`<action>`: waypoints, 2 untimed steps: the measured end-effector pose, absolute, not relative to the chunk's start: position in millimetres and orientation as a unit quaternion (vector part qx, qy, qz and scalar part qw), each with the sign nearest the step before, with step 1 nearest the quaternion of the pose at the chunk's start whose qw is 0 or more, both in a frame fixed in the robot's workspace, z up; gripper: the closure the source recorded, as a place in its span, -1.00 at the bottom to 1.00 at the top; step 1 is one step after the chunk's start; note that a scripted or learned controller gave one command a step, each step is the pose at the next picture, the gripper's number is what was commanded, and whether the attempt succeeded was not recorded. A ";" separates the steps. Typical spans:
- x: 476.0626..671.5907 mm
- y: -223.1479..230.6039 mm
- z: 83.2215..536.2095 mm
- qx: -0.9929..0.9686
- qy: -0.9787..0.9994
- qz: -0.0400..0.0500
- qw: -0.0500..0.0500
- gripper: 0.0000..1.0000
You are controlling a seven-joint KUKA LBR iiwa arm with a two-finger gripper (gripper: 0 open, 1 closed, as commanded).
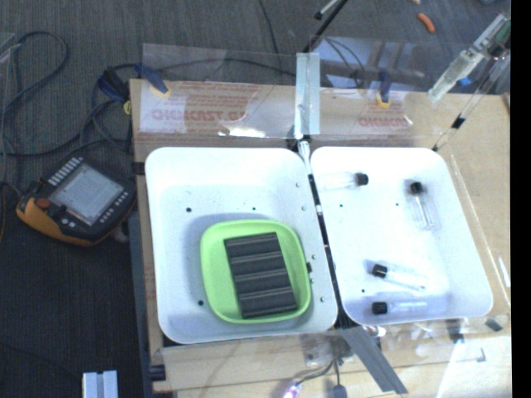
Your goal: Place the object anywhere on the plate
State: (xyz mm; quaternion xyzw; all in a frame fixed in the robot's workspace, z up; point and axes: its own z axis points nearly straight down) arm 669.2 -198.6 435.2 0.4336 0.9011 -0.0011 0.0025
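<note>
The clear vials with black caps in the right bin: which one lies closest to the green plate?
The clear black-capped vial at the bin's front edge. Its cap sits nearest the square green plate; the other three lie farther back or right.

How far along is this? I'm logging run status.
Done, by the look of it: a dark grey ridged block lies on the square green plate in the left white bin. Nothing is visibly in hand. Four clear, black-capped vials lie in the right white bin; whether they're meant to follow is unclear.
</note>
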 end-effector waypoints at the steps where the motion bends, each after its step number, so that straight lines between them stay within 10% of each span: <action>1: 669.2 -198.6 435.2 0.434 0.901 -0.001 0.003 -1.00; 2: 669.2 -198.6 435.2 0.434 0.901 -0.001 0.003 -1.00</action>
